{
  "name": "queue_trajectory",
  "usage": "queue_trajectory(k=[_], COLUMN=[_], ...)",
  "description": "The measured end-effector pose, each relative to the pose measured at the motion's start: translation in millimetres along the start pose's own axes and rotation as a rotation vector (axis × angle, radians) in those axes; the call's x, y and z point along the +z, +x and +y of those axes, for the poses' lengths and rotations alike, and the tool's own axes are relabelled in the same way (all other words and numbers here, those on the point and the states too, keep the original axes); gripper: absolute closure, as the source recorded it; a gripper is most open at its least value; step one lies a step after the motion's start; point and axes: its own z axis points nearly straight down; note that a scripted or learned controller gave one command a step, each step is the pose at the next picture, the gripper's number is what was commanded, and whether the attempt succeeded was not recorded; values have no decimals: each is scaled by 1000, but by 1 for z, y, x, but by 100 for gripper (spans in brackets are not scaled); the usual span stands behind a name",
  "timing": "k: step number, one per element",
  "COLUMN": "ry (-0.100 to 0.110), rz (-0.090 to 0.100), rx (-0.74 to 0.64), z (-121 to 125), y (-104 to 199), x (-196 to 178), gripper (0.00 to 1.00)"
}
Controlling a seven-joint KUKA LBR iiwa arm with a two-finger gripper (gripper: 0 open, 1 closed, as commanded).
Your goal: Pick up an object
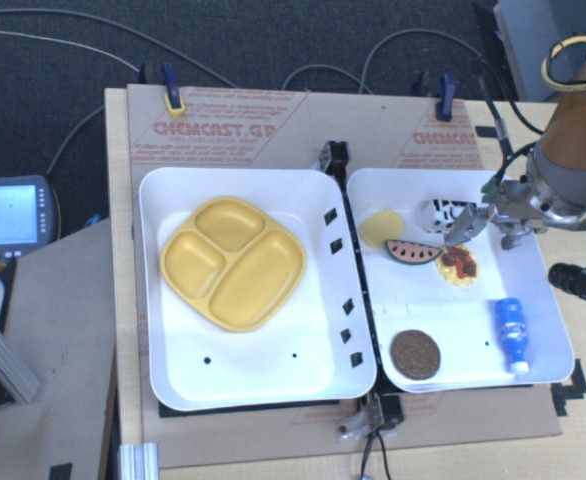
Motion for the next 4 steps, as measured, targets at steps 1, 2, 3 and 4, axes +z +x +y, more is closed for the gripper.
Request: queue_trajectory(k=[1, 2, 3, 4], ry=[-13, -10, -8, -14], rz=[-2, -2, -1, -2], rx=[-3, -2, -3, -3], z=[3, 7, 3, 5], y=[0, -5, -1, 0], x=[-7, 37, 99, 121], gripper=[0, 0, 0, 0])
